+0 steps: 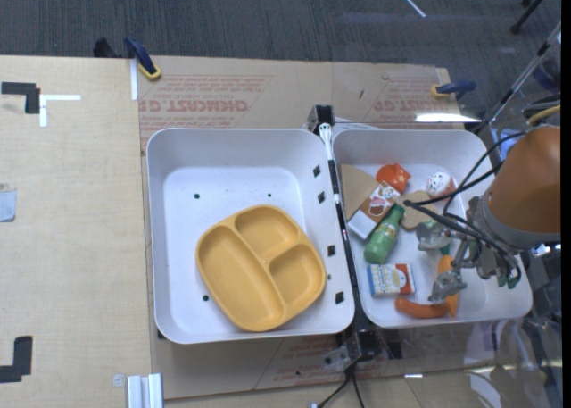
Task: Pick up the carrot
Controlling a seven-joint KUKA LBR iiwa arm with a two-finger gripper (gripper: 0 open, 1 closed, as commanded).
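Note:
The carrot (421, 309) is an orange, curved piece lying along the front wall of the right bin (406, 136). One orange end (445, 264) turns up toward the bin's middle. My gripper (441, 263) hangs low over the front right part of that bin, reaching in from the right under the orange-banded wrist (533, 185). It is open, one finger (432, 238) behind the upturned orange end and the other finger (444, 288) in front of it, just above the carrot's body. The fingers are not closed on anything.
The right bin also holds a green bottle (384, 235), a red and white carton (384, 197), a small printed box (390, 281), a white round toy (437, 185) and a brown card (356, 185). A yellow divided plate (259, 265) lies in the left bin (169, 219).

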